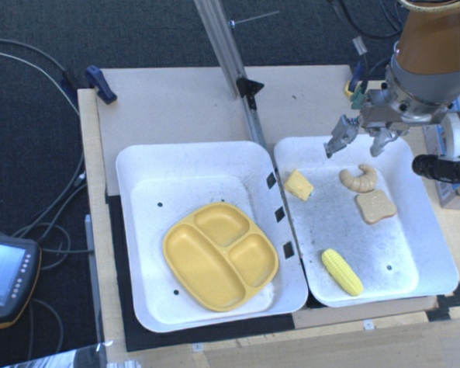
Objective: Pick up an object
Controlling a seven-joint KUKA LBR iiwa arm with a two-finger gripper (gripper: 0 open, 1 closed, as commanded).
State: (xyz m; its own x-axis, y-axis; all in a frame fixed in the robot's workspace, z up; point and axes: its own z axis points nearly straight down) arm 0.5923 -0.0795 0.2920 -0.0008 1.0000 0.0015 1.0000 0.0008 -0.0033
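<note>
My arm comes in from the right, wrist pointing down over the back edge of the right bin [418,207]. My gripper [362,138] hangs with fingers spread, nothing between them. Just below it lies the croissant [359,178], with the toast [374,206] touching it. The cheese [298,185] sits to the left and the corn [342,271] nearer the front.

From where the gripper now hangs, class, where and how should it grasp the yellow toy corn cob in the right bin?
Probably across the middle of the yellow toy corn cob, descending from above. It lies flat and diagonal in the right white bin, apart from other items, so turn the open gripper until its fingers straddle the narrow width.
</note>
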